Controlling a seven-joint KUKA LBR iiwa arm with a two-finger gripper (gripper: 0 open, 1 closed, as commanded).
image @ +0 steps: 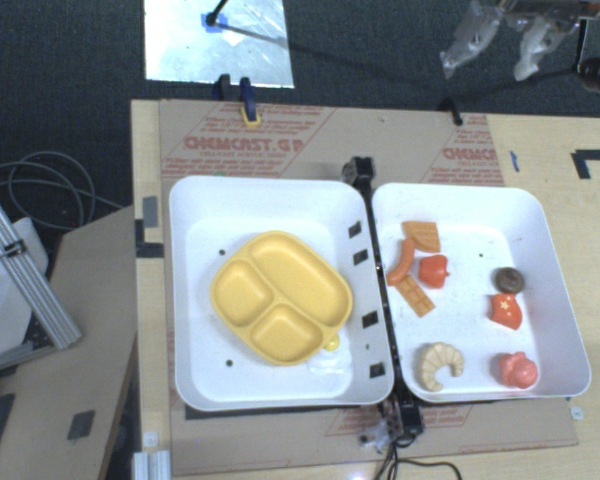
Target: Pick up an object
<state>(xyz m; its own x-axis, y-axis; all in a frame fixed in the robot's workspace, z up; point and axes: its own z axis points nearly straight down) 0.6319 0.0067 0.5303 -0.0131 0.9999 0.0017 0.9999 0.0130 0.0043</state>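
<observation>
Two white bins: left bin (195,268) holding a yellow three-compartment plate (280,296); right bin (555,258) holding toy foods. Toy foods: orange-tan waffle piece (421,235); orange-red sausage (402,262); red tomato (433,270); second orange-tan waffle piece (415,295); dark brown doughnut (508,280); red-orange strawberry (507,311) with pale specks; cream-tan croissant (438,364); pinkish-red rounded piece (517,370). Counter (310,138): tan board with faded red lettering. Pincer (500,46): pale grey, translucent-looking fingers (467,40). Floor (60,68): dark blue-grey carpet bearing a shiny silver sheet (218,28) with a blue mark.
</observation>
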